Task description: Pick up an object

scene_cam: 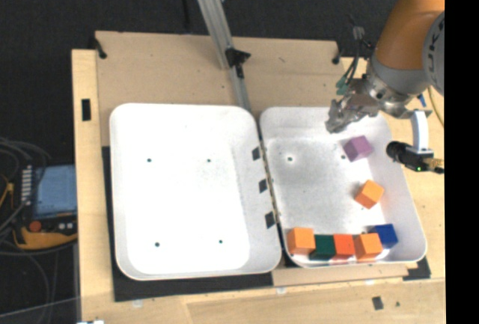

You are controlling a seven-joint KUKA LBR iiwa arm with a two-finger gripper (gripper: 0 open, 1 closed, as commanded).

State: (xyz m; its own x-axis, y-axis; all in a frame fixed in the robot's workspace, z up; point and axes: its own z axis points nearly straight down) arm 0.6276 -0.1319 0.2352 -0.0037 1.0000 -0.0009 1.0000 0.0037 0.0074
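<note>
We're hovering gripper (340,119) over right bin (299,188), can't tell finger state. Purple cube (357,147) sitting just beside, nothing held. Risk: descending off-centre, we're nudging cube away w/o gripping.

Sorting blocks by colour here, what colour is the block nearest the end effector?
Purple, seen in the camera view, just below the end effector.
</note>
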